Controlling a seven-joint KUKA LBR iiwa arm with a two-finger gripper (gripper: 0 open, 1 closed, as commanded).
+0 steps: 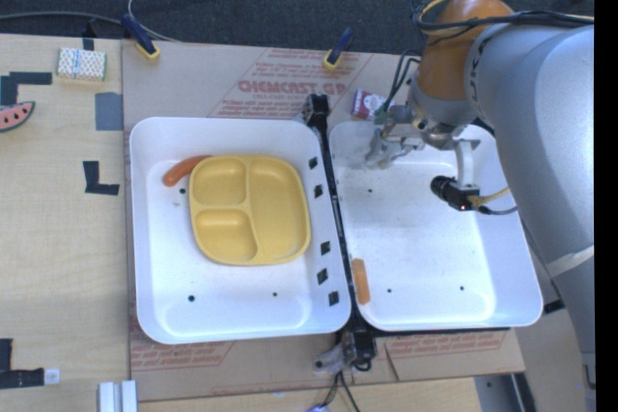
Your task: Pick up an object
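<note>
My gripper [383, 150] hangs over the far left part of the right bin [439, 251], with nothing visible between its fingers. A small orange piece [360, 280] lies at the right bin's near left edge, well away from the gripper. In the left bin [159, 251] sits a yellow divided plate [249, 208], and an orange sausage-shaped thing [180, 171] lies against the plate's far left corner.
A small red and white packet [365, 103] lies on the cardboard just beyond the right bin. Black clips line the wall between the two bins. The arm's grey body covers the bench's right side. A cable and yellow clamps lie at the far edge.
</note>
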